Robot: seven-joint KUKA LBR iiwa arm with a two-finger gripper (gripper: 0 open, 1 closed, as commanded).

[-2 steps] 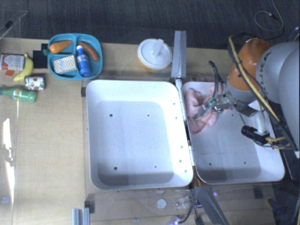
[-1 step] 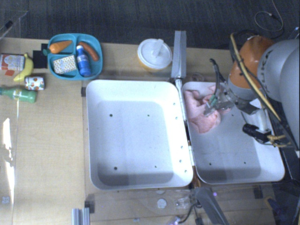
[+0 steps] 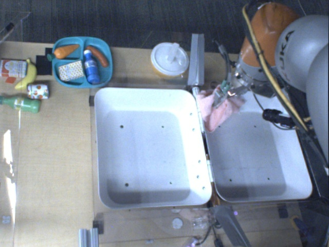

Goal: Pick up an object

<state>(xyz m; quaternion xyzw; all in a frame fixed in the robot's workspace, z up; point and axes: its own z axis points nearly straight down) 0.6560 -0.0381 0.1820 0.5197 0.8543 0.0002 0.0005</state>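
A pink cloth (image 3: 216, 113) hangs over the far left corner of the right bin (image 3: 262, 158), its upper end bunched between the fingers of my gripper (image 3: 226, 92). The gripper is shut on the cloth's top edge, and the rest of the cloth droops down and to the left towards the rim between the two bins. The grey arm with its orange band (image 3: 267, 22) reaches in from the upper right. The left bin (image 3: 149, 148) shows its bare white floor.
Behind the bins stand a yellow cup with a white lid (image 3: 169, 59) and an upright metal bar (image 3: 195, 60). A teal divided plate (image 3: 82, 60) with toy food sits at the far left, beside a banana (image 3: 26, 75), a small can (image 3: 38, 91) and a green bottle (image 3: 20, 104).
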